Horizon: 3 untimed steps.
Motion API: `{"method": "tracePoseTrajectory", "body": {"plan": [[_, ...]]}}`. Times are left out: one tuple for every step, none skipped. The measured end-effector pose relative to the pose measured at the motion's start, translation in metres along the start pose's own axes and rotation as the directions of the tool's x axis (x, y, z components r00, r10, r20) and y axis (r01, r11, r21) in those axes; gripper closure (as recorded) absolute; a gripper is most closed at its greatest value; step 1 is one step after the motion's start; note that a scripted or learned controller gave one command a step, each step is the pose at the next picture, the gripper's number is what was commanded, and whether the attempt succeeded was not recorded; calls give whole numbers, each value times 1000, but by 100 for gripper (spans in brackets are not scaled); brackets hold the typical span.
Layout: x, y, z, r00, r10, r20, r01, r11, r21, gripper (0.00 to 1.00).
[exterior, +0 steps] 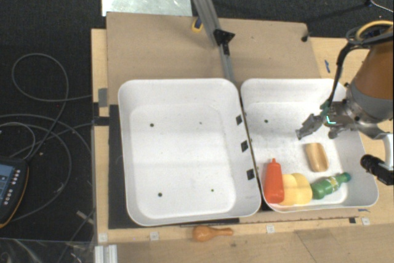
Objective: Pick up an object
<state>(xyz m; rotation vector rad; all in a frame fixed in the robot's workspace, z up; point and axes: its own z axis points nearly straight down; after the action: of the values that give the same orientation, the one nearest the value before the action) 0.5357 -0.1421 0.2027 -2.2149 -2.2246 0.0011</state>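
1. A tan pear-shaped toy [212,232] lies on the counter [203,46], just outside the bins' near edge.
2. Along the right bin's [280,92] near wall sit a red bottle [273,181], a yellow piece [296,188] and a green bottle [329,185].
3. Beyond them lies a bread roll [317,156].
4. My hand [319,125] hovers just past the roll, holding nothing; I cannot tell whether it is open or closed.
5. The left bin [184,92] sits alongside.

Arm [375,80] cut off at right edge; pincer [317,125] fingers too blurred to read

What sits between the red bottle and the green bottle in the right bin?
A yellow rounded plastic toy fills that stretch between the red bottle and the green bottle, seen in the camera view.
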Motion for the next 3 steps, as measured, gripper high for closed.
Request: {"method": "tracePoseTrajectory", "body": {"plan": [[0,1,-2,1000,1,1,-1,1000,-3,0],[-1,8,57,1000,4,0,-4,1000,1,0],[-2,9,108,1000,4,3,-4,1000,-5,0]]}}
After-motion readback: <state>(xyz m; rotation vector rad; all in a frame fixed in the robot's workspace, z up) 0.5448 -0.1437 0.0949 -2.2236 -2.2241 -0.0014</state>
